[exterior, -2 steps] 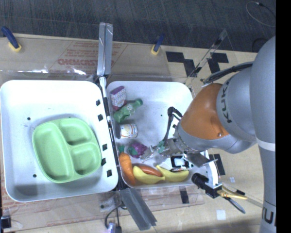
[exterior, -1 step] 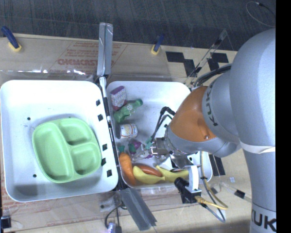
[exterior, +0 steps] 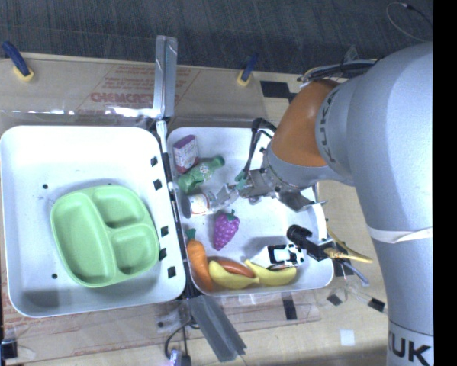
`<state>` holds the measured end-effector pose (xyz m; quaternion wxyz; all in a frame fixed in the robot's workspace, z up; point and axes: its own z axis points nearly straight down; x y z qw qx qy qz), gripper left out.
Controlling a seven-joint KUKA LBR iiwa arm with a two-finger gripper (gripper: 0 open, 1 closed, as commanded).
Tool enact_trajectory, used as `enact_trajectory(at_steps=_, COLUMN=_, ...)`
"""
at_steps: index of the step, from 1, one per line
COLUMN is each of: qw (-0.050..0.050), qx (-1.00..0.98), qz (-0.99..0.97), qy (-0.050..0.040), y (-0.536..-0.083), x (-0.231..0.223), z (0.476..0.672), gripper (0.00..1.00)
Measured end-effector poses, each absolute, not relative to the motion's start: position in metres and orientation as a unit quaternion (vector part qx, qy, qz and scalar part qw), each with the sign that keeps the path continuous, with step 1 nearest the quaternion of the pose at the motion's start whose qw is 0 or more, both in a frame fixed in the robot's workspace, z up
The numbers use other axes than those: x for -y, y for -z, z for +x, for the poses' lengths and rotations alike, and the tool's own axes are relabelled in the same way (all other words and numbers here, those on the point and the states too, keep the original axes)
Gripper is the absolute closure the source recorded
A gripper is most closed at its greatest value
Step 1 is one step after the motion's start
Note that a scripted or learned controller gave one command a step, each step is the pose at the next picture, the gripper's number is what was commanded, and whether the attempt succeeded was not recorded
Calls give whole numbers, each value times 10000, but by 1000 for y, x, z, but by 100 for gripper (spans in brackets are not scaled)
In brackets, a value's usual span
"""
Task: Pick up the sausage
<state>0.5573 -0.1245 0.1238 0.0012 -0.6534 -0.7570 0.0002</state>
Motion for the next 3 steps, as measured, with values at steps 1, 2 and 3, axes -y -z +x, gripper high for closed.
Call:
enact_trajectory(at_steps=1, qw=24, qx=7756, qz=-6313, qy=-8, y=-120, x=133, z=497, gripper=0)
enact_trajectory(at_steps=2, qw=14, qx=7652, qz=-6438, qy=-4, y=-91, x=113, z=476, gripper=0)
enact_trajectory(at_steps=3, qw=10, qx=7802, qz=-6256, qy=-3, y=-100, x=118, z=559, gripper=0)
